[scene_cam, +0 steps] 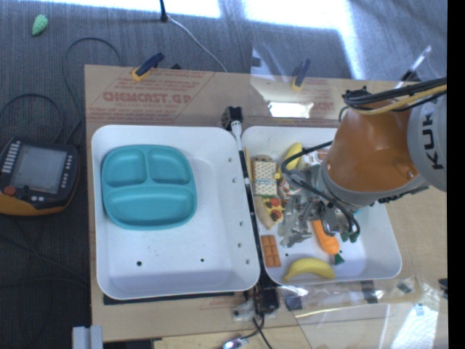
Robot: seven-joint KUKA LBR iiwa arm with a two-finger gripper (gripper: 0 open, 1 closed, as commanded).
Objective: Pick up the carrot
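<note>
From the camera view above the bench, the arm's orange band (374, 151) covers much of the right bin (378, 264), hiding whatever lies beneath it and cutting the upper banana (292, 153) down to a yellow curl at the band's left edge. Below the band the gripper (301, 224) hangs among a jumble of grey metal and dark cables; its state cannot be told from here. The carrot (327, 238) lies just right of that jumble, orange and slanted, its upper end close against the wrist hardware and its lower end toward the bin's front; whether anything touches it is unclear. A second banana (309, 269) rests near the front wall, just below the carrot. Small packets (264, 177) and a brown bar (270, 250) crowd the bin's left wall. The left bin (145, 267) holds a teal divided tray (149, 186) toward its back-left, with bare white floor in front.
</note>
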